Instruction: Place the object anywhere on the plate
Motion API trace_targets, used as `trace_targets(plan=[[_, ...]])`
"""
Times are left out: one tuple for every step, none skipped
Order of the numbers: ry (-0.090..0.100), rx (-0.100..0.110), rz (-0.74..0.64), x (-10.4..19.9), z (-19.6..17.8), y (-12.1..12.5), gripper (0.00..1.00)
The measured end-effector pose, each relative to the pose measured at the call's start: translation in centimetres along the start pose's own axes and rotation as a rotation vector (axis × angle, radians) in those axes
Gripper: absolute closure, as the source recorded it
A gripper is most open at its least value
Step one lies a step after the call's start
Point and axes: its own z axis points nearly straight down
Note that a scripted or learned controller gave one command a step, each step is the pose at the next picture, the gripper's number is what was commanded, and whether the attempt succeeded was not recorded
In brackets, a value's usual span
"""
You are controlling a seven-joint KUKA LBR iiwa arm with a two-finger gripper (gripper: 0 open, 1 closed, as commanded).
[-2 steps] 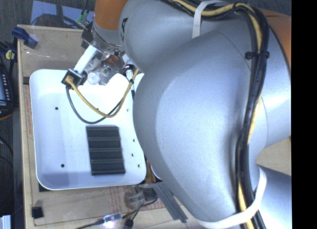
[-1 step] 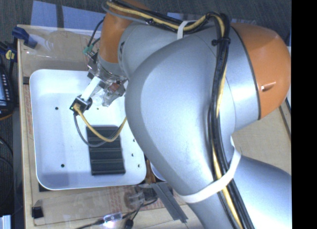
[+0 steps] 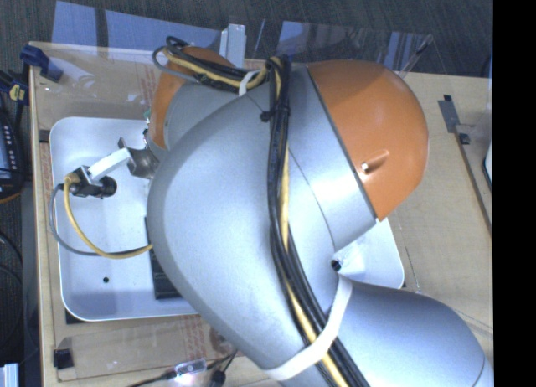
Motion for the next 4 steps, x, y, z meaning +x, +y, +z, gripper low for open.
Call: trace_targets(plan=[[-0.007, 0.003, -0.228, 0.4, -9.8, 6.2, 1.0], [-0.003, -0.003, 0.013, 2.8, -13.2, 0.5, 1.0], [-0.005, 0.0, -0.206, 4.1, -18.8, -0.6, 1.0], [-0.001, -0.005, -0.03, 0.3, -27.5, 3.3, 1.0]])
